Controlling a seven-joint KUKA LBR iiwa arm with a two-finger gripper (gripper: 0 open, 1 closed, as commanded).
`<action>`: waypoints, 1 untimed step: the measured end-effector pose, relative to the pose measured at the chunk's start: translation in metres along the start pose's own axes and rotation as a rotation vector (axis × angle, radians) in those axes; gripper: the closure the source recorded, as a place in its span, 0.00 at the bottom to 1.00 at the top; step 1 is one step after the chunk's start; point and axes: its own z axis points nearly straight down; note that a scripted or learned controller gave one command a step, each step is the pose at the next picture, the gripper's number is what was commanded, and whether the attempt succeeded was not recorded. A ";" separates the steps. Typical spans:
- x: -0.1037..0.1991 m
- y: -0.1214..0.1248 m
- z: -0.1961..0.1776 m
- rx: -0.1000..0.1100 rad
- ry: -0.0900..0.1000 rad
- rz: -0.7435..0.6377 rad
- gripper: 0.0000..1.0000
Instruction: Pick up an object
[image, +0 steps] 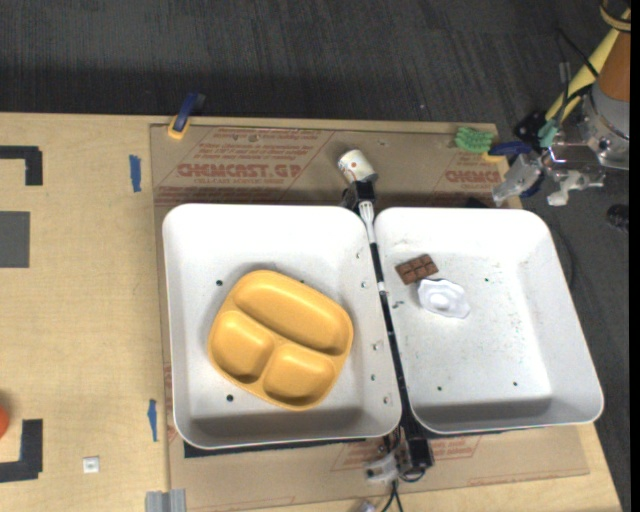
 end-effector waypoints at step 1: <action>-0.043 0.014 0.086 0.000 0.000 -0.296 0.00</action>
